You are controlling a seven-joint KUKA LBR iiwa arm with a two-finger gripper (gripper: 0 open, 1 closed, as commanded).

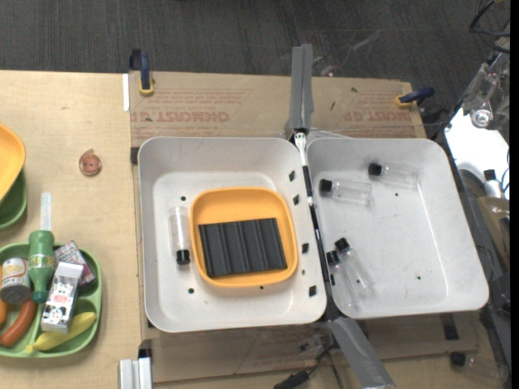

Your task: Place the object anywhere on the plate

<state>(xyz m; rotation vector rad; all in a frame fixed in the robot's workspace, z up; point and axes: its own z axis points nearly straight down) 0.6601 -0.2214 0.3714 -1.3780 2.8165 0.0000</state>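
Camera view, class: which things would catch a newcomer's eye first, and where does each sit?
The orange plate in the left bin stands out most, with a dark ridged block lying on it and a clear vial beside its left edge. The right bin holds three more clear, black-capped vials, and a green tray of toy food sits far left.

The two shallow white plastic bins [438, 298] look smooth and faintly glossy, the square orange plastic plate [243, 205] carries a matt dark ribbed insert [242, 245], the clear black-capped vials [178, 229] gleam like glass or plastic, and the pale desk [65, 120] looks matt wood.
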